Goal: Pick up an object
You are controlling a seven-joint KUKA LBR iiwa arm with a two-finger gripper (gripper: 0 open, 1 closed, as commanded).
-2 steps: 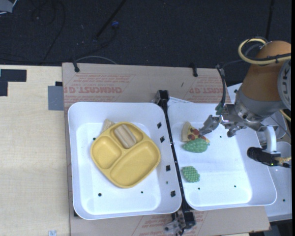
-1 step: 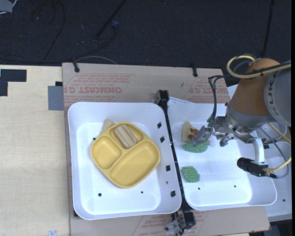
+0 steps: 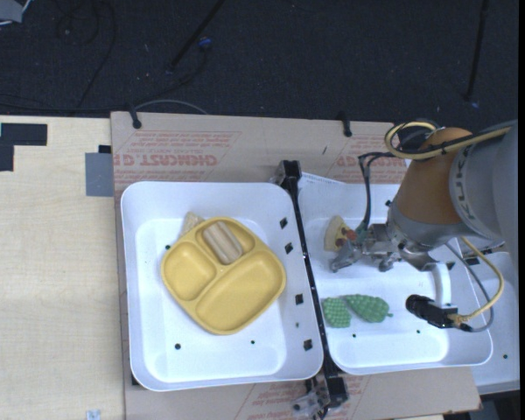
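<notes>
- The arm [image 3: 437, 191] reaches in from the right over the right bin [image 3: 402, 344], orange band above the wrist.
- The gripper [image 3: 339, 259] hangs low over the far left part of that bin, near the wall it shares with the other bin.
- Wide or narrow, I cannot tell from here; the metal parts blur together, and I see nothing plainly held in it.
- A pale yellow wedge [image 3: 336, 231] lies in the right bin just beyond the gripper, close beside it; whether they touch I cannot tell.
- A green thing [image 3: 357, 308] lies flat on the same bin's floor, on the near side of the gripper and apart from it. It looks like two joined pieces, one darker.
- The left bin [image 3: 157, 339] holds a yellow plate [image 3: 245, 291] with three compartments, sitting near the middle and turned at a slant.
- A tan block [image 3: 221, 241] rests in the plate's far compartment.
- Something pale [image 3: 191, 221] peeks out past the plate's far left rim; too little shows to name it.
- Both bins sit on a cardboard sheet [image 3: 201, 147] with red print, on the bench [image 3: 44, 278].
</notes>
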